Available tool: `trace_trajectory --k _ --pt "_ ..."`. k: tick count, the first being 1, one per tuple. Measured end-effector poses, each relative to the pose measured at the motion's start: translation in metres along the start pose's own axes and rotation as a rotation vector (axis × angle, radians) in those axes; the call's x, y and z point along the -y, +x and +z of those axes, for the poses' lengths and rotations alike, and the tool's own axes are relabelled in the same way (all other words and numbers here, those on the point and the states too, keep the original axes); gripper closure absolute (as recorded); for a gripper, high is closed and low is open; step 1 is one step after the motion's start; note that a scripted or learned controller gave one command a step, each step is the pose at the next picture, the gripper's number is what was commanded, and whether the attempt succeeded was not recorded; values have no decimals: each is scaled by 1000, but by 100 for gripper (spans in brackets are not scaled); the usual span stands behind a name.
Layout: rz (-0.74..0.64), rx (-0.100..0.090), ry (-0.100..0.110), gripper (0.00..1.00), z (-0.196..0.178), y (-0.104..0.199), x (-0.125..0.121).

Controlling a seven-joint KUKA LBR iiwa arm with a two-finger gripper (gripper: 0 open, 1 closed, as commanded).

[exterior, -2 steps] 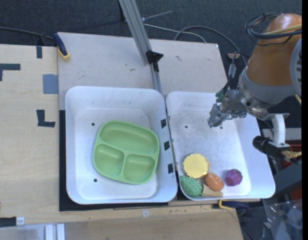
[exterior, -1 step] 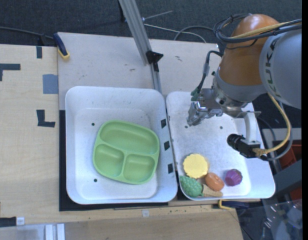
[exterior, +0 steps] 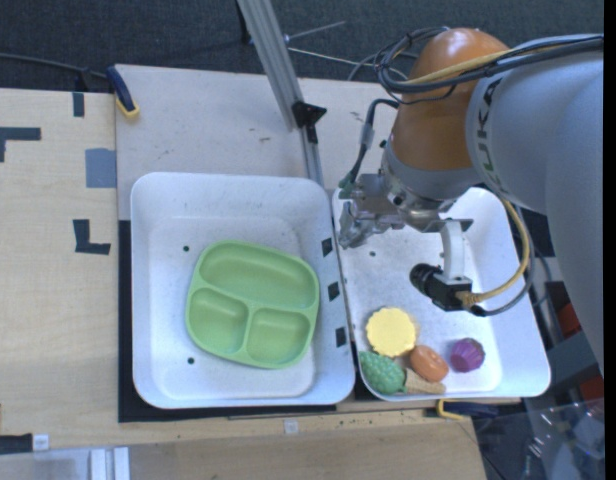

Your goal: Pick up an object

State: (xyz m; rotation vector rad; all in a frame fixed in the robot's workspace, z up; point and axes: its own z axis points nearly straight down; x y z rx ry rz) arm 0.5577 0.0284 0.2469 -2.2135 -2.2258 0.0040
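I note the two-finger metal gripper [exterior: 350,230] above the round yellow toy [exterior: 391,330], well apart from it; whether it is spread, I cannot tell. Presumably positioning before descent.

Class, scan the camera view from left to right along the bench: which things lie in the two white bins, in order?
green divided plate → green leafy toy → yellow round toy → orange toy → purple toy.
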Motion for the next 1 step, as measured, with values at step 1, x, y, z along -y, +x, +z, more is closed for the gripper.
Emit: trace_trajectory --k 1 --pt "-1 -1 -3 100 -2 50 -19"
